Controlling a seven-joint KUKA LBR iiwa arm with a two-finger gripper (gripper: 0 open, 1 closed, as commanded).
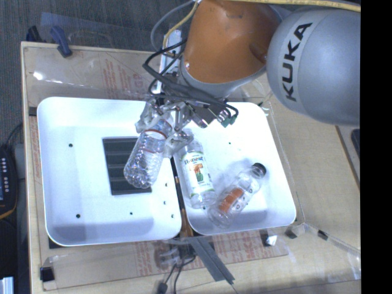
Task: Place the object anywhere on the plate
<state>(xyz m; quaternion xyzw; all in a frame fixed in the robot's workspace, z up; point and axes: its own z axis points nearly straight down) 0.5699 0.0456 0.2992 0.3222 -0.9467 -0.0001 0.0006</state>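
A: In the camera view, where is the bottle (146,159) sitting?

B: It is hanging tilted over the dark plate (122,164) in the left bin (67,164), neck up towards the gripper (164,122). Its neck is reaching up into the gripper, but I cannot tell how far the fingers are spread or whether they are really pinching it.

A: How is it going to handle?

B: It is looking like clear, thin, crinkled plastic, likely empty: light, springy, slippery. The neck under the cap is the stiffest place to take hold; the body is likely to buckle.

A: And the surface?

B: The plate is lying flat and ribbed on the bin floor, so a round bottle may be rolling off it. Two more bottles (197,177) (236,195) are lying in the right bin (275,182), just beside the divide. The worktop (318,182) is pale wood, with dark carpet (92,5) beyond on the far side.
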